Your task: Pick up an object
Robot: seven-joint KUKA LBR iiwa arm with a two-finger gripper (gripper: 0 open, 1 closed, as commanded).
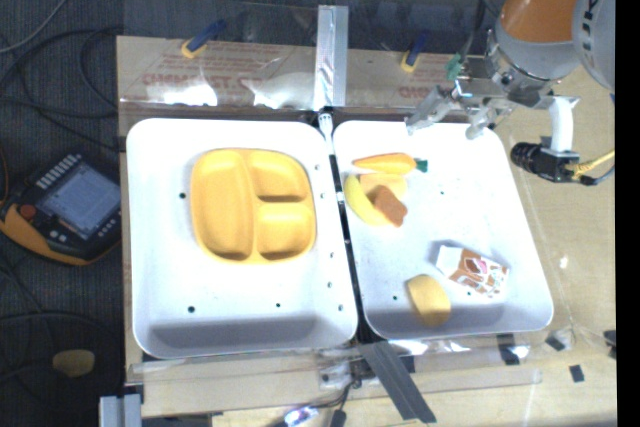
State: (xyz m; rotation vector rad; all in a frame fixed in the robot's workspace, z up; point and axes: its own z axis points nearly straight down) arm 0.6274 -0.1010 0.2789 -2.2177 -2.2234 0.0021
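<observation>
Step in hand looks like the approach: arm's up at 1 o'clock of the view, gripper (452,118) hanging over the far rim of the right bin (520,215), w/ nothing between its fingers (425,115). They look spread apart, released, one reaching toward 9 o'clock, the other shorter near the wrist. No object picked yet, so the task is still at its start, by my read. Candidates all sit in the right bin: a carrot (385,163) at about 11 o'clock of the bin, lying crosswise w/ green tip toward 3 o'clock; just below it a banana (360,202) curving along the left wall, w/ a small brown sausage-like piece (390,206) lying on or against it, can't tell which. Down at 5 o'clock, a small printed carton (472,272) lies tilted, and just beside it at 6 o'clock a yellow block (428,298), maybe sponge or cheese toy. Nearest the gripper is the carrot, so next move prob calls for dropping down and shifting toward 8 o'clock, w/ fingers set across its narrow width, not along it. Risk: carrot and banana are close, fingers could nudge both. Left bin (160,245) holds one yellow divided tray (253,205), three compartments, sitting about center, nothing in it.
</observation>
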